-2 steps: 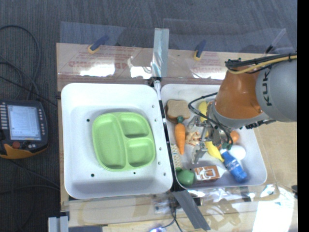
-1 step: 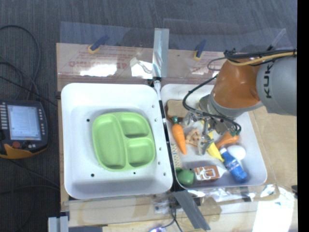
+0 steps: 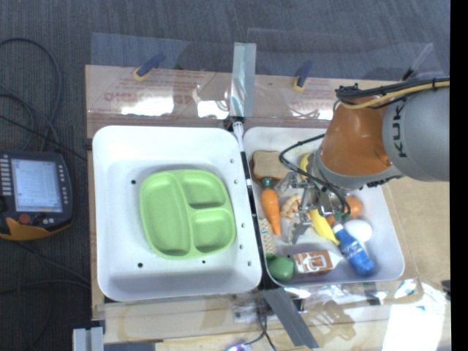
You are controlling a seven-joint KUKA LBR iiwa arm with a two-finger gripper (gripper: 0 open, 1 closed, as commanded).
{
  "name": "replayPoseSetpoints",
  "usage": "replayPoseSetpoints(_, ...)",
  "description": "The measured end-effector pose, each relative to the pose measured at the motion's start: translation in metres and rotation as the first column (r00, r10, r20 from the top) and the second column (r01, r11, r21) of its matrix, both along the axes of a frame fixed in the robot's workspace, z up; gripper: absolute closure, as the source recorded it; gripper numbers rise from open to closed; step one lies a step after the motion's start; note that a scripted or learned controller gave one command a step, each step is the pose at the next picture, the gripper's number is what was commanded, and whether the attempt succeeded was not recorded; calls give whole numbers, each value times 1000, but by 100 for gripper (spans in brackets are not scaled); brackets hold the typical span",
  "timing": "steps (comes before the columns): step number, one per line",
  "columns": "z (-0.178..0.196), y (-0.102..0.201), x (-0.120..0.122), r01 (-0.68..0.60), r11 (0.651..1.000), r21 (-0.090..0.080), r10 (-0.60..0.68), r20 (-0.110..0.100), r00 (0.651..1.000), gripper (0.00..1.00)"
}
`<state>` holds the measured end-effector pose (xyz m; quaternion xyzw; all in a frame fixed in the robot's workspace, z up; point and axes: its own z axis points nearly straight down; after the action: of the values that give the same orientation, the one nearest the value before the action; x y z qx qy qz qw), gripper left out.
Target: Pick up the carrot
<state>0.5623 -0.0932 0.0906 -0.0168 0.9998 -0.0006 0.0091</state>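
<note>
From my station I had the jaws [image 3: 306, 212] low over the right bin [image 3: 391, 258], hanging among the clutter under the orange band of the arm [image 3: 409, 141]. The metal parts there were tangled with cables and objects, so I could not tell how wide the jaws stood, and I saw nothing clearly held between them.

The carrot [image 3: 271, 209] lay just beside the jaws, toward the left of the view, close to the wall that divides the two bins. Its long axis ran roughly up and down the view, leafy end at the top and tip toward the bottom, a little slanted. I judged the coming move to be a short shift leftward, with the closing direction set across that axis.

Outward from there: a yellow banana [image 3: 322, 224], a blue bottle [image 3: 356, 253], a white egg [image 3: 358, 230], a brown carton [image 3: 316, 262] and a green lime [image 3: 281, 268]. The left bin [image 3: 117, 269] held a green tray [image 3: 188, 212].
</note>
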Motion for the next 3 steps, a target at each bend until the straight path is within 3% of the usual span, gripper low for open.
replayPoseSetpoints(1, 0, -3, -21, 42, 999, 2, -42, 1, 999, 0)
replayPoseSetpoints(3, 0, -4, -22, 111, 994, 4, -111, 0, 994, 0)
